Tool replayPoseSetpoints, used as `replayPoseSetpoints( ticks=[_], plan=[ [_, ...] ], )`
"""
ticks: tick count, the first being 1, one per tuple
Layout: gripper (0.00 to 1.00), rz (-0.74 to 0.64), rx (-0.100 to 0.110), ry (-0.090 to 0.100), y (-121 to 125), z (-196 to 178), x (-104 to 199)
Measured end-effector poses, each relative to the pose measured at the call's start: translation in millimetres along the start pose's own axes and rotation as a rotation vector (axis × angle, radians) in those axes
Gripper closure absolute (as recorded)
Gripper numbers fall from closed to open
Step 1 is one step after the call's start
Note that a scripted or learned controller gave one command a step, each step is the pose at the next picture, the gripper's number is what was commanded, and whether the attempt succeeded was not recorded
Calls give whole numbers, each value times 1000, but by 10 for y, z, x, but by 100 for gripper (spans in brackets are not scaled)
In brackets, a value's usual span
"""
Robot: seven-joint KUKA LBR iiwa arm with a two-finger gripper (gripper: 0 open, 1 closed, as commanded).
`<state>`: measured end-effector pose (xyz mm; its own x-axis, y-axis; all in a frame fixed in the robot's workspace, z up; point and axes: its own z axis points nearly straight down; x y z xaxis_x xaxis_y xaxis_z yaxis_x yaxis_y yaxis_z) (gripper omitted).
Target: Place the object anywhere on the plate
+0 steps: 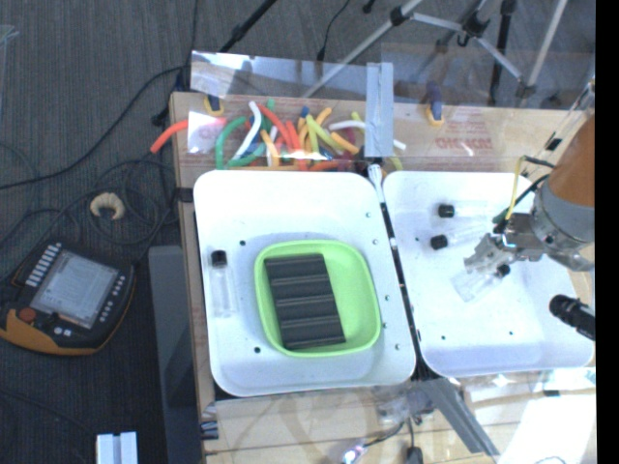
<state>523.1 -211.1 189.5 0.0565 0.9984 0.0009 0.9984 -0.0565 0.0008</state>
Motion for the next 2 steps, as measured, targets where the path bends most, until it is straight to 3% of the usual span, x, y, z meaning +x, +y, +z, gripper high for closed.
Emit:
replayPoseSetpoints(
  ticks=[1, 2],
  plan=[
    [100, -59, 3, -1, -221, 111, 561],
    [0, -59, 3, -1, -221, 111, 560]
  ],
)
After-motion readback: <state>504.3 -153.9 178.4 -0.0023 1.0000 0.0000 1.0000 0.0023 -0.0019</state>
